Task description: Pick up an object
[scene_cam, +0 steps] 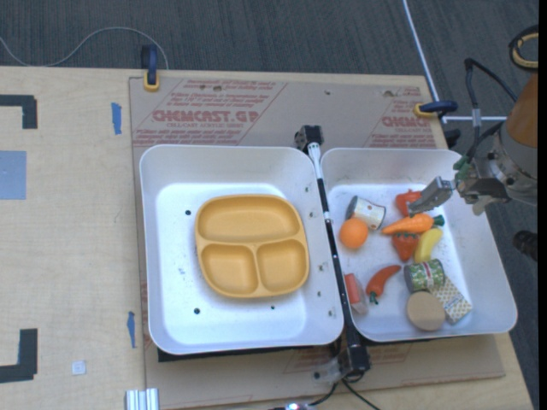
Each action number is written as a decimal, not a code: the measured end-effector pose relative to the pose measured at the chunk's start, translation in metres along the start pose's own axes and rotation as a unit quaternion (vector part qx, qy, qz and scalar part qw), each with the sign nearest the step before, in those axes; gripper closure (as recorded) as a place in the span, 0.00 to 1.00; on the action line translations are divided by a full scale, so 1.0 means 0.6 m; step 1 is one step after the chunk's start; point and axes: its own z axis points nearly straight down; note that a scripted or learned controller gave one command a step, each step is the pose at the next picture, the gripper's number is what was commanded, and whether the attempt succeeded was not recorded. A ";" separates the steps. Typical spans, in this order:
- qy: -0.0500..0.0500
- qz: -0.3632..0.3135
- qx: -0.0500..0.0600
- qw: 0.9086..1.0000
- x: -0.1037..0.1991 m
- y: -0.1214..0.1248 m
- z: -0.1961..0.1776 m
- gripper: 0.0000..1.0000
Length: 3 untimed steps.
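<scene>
The right bin [491,263] holds a pile of toy food. An orange ball [353,233] lies at its left, next to a small white can [369,212]. A carrot [408,225] lies across the middle, with a red pepper [408,202] behind it and a yellow piece [427,243] in front. Nearer the front are a red chili [384,278], a green can [425,275] and a tan disc [426,311]. My gripper [433,193] reaches in from the right and hangs just above the red pepper and the carrot's leafy end. Nothing visibly sits in it.
The left bin [162,254] carries a yellow divided plate [252,244]. A black clamp [308,137] sits at the back where the two bins meet. A patterned packet [452,301] lies at the right bin's front right. A thin red-and-white stick [353,290] lies along its left wall.
</scene>
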 end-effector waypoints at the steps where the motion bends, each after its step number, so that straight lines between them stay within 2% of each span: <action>1: -0.001 0.001 -0.002 1.000 0.023 -0.045 0.246 0.00; 2: -0.001 0.001 -0.003 1.000 0.023 -0.044 0.230 1.00; 3: 0.000 0.000 -0.001 1.000 0.118 -0.100 0.097 1.00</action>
